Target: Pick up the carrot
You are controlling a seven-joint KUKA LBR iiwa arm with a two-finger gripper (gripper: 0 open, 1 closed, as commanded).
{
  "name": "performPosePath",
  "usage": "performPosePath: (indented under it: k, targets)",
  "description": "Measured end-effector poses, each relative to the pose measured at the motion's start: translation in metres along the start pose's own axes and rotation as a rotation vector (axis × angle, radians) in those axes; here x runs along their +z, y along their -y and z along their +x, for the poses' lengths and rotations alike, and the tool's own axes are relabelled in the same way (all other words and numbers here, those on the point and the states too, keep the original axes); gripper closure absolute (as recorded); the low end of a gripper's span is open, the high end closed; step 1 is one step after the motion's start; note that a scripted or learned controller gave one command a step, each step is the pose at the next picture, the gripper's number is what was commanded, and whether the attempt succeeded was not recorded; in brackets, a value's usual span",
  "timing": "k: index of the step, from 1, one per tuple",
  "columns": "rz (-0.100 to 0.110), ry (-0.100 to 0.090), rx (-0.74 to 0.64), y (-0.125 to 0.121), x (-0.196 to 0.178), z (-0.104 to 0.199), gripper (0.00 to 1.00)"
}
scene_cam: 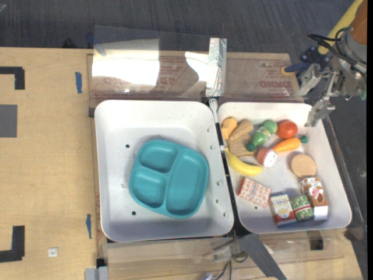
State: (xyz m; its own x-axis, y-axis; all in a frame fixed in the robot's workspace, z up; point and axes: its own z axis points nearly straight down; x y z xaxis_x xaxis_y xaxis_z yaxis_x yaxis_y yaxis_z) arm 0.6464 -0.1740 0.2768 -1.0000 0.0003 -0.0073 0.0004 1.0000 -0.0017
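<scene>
Tapered glossy orange carrot (287, 144) in right white bin (341, 212), between round red tomato (287, 129) and flat tan disc (303, 165), metal gripper (316, 116) over bin's far rim, finger spread unreadable, nothing visibly held

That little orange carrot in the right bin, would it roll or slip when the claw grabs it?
The small orange toy carrot looks tapered and smooth, so it may slip sideways. It lies against the red tomato, leaving little room there. It probably stays rigid, like moulded plastic.
</scene>
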Motion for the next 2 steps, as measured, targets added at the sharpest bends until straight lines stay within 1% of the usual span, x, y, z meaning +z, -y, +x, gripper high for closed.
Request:
performPosePath:
  k: [1, 2]
  targets:
    - [-0.006, -0.013, -0.12, 0.009, 0.162, 0.013, 0.0]
    - [0.0, 0.003, -0.09, -0.024, 0.188, 0.02, 0.0]
